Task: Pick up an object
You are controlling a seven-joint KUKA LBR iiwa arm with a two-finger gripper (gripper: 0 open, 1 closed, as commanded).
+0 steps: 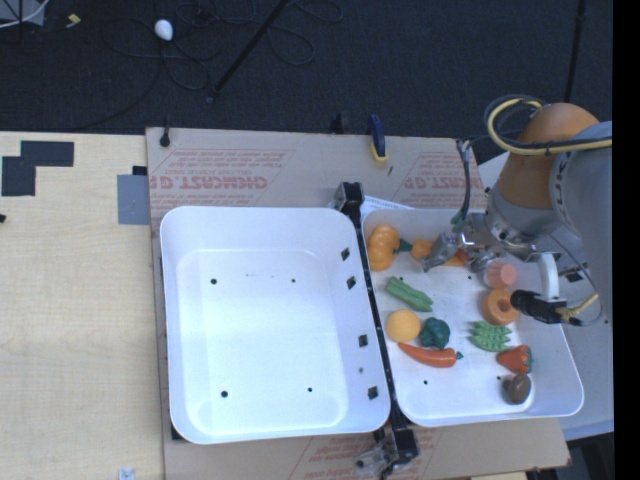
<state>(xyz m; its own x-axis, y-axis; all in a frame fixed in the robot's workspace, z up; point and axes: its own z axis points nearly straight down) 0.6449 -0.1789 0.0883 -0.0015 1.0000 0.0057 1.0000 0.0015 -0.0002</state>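
Observation:
My gripper point(446, 252) hangs low over the back of the right bin point(560, 400), at the end of the grey arm point(540, 203) that comes in from the right. A small orange piece point(457, 259) lies right at the gripper's tip, and another small orange piece point(421, 251) sits just to its left. An orange pumpkin-like toy point(381, 246) rests by the bin's left wall. A pink piece point(504, 274) and an orange ring point(497, 307) lie to the right of the gripper, partly under the arm.
Further forward in the right bin lie a green pickle point(409, 294), a yellow-orange ball point(403, 325), a dark green toy point(434, 332), a red chili point(429, 355), a green leafy piece point(489, 338), a red piece point(514, 359) and a brown piece point(516, 389). The left bin point(180, 268) adjoins it.

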